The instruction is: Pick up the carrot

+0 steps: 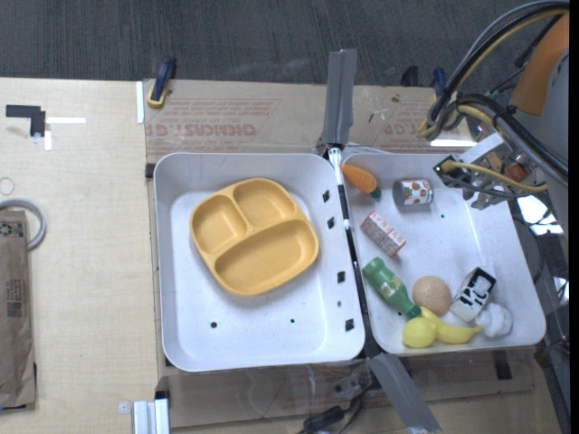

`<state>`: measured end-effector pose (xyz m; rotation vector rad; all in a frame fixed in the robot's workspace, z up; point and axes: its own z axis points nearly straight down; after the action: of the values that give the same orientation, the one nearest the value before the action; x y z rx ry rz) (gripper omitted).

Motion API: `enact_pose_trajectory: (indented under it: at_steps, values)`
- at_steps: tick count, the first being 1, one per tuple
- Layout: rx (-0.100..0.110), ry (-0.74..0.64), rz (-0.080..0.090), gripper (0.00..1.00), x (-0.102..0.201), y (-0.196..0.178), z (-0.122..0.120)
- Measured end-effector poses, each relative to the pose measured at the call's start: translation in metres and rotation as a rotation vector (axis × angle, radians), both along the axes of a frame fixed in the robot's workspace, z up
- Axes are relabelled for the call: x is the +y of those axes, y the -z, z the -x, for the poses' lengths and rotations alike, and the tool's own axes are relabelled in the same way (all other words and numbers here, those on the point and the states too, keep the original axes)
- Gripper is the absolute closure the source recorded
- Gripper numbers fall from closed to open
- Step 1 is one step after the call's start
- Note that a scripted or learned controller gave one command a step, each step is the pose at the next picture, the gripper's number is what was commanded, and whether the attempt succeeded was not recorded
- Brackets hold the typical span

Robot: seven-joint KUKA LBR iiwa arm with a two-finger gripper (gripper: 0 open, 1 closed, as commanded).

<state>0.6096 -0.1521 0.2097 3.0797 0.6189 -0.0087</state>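
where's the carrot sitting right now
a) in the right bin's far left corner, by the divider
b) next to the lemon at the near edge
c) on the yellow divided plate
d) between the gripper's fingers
a: the carrot lies in the right bin at its far left corner, close to the divider, with the small can to its right; the yellow plate is in the other bin.

The left bin [172, 269] holds a divided plate [254, 235] near its middle. In the right bin [507, 242], the carrot [361, 179] lies in the far left corner with a can [413, 193] just right of it and a small carton [384, 234] before them. Along the near edge lie a bottle [387, 286], a ball [431, 294] and a banana [434, 332].
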Motion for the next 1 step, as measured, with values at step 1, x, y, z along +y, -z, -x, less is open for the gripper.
enact_pose_trajectory:
  at_steps: [1]
  values:
    - [0.000,-0.047,-0.001,1.00,-0.0712,-0.0232,0.0084]
